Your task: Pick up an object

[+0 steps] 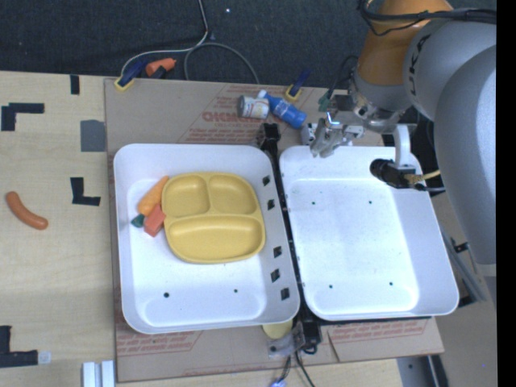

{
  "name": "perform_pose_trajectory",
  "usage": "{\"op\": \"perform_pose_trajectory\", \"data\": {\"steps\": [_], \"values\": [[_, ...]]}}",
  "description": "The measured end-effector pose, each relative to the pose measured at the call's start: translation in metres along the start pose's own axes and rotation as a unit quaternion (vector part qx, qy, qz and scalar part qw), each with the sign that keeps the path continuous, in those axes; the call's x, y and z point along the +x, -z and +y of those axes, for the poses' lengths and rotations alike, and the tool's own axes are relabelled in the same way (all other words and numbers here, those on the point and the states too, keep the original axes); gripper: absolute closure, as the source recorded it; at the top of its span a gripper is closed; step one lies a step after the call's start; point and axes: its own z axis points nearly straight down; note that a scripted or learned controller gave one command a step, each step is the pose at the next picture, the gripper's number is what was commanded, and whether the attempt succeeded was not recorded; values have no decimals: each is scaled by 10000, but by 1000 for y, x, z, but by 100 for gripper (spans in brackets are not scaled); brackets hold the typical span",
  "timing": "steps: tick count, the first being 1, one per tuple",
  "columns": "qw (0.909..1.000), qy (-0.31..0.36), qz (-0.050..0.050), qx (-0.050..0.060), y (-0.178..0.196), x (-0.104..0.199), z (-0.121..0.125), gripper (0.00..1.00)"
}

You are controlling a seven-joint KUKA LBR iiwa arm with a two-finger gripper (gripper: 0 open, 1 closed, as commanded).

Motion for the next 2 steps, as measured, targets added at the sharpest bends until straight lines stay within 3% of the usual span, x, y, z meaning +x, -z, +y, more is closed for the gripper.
{"op": "perform_pose_trajectory", "data": {"steps": [1,2], "values": [[10000,42,15,24,-27,64,-15,100],[10000,2,-1,10,-26,6,0,100]]}}
